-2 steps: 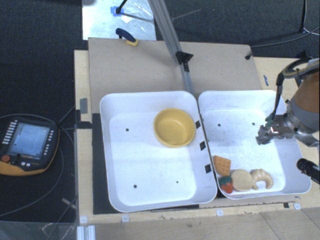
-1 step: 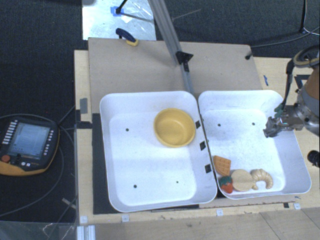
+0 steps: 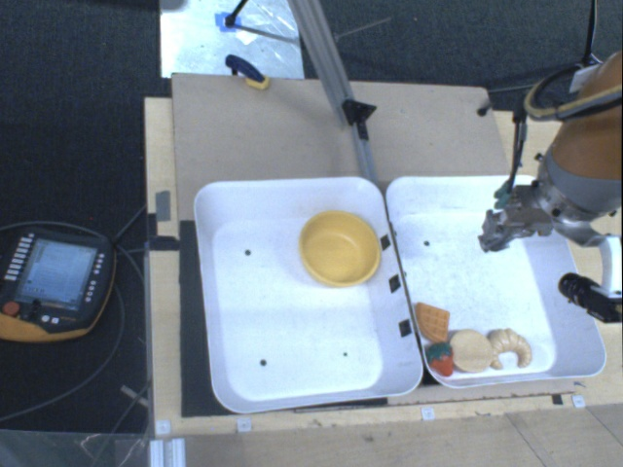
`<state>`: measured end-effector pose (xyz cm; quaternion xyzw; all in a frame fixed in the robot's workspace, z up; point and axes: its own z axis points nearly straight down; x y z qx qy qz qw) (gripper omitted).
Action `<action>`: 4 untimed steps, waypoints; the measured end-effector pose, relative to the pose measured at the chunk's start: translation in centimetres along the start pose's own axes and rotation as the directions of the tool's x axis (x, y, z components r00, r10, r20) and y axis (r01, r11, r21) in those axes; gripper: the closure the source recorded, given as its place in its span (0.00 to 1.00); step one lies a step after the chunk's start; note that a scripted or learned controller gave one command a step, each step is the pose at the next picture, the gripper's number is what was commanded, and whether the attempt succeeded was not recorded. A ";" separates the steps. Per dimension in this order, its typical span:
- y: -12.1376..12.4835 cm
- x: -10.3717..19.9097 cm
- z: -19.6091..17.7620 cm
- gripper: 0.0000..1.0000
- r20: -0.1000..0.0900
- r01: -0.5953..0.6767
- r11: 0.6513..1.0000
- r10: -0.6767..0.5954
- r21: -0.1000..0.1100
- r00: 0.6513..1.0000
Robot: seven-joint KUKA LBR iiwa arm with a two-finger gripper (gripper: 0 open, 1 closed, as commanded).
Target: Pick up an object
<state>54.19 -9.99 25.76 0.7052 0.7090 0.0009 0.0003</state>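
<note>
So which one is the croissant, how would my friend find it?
Look in the right bin, at its near edge where the food toys sit. The croissant is rightmost, beside the round bread roll. It is the curved, pale tan one.

arm (image 3: 584, 134) cut off at right edge

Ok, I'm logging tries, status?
Gripper over right bin, nothing visibly held. Toy food in bin's near corner. Yellow bowl in left bin.

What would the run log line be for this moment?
pincer above right bin, nothing seen held | toy foods at its near edge | yellow bowl in left bin
</note>
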 end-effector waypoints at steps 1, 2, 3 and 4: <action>2.4 5.4 0.7 1.00 0.000 0.000 1.000 0.000 0.001 1.000; 5.3 10.0 0.2 1.00 0.000 -0.001 1.000 0.001 0.000 1.000; 7.9 15.1 1.7 1.00 0.000 -0.001 1.000 0.001 0.002 1.000; 11.9 18.3 1.9 1.00 0.001 -0.003 1.000 0.003 0.000 1.000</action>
